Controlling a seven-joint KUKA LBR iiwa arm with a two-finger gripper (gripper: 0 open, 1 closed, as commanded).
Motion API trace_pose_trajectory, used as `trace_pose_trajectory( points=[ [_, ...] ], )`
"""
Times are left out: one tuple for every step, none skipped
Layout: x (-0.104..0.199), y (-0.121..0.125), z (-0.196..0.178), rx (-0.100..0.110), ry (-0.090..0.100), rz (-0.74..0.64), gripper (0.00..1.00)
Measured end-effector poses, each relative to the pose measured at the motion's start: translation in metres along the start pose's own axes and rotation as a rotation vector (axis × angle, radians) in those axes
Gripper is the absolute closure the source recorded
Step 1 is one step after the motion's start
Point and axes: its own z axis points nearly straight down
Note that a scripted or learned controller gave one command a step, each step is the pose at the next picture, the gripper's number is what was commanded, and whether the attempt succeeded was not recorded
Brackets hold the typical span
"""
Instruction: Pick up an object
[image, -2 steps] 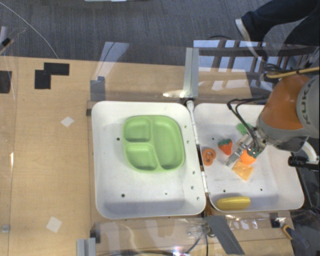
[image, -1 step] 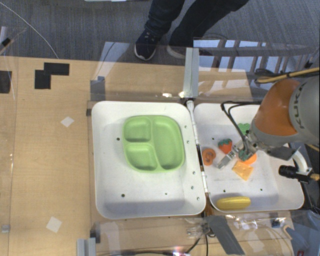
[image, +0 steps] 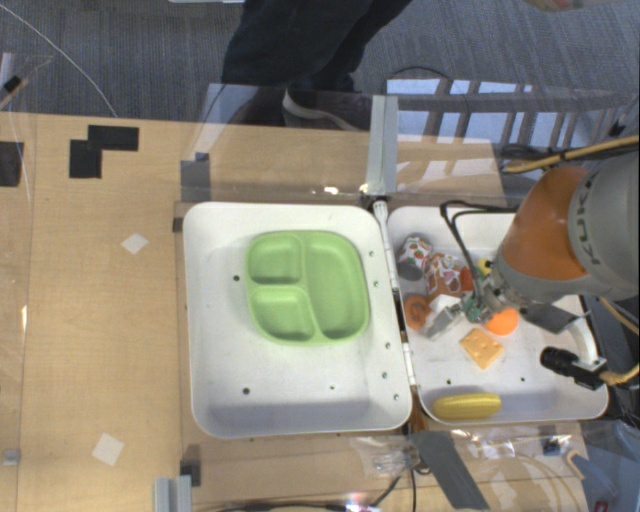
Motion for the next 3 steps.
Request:
trace_pose_trajectory(
  points=[
    [-0.029, 0.076, 0.003, 0.006, 0.003, 0.079, 0.00],
    [-0.030, 0.079, -0.011, -0.002, -0.003, 0.069, 1.00],
    [0.021, 0.152, -0.108, -0.004, 0.004, 0.151, 1.00]
  ],
)
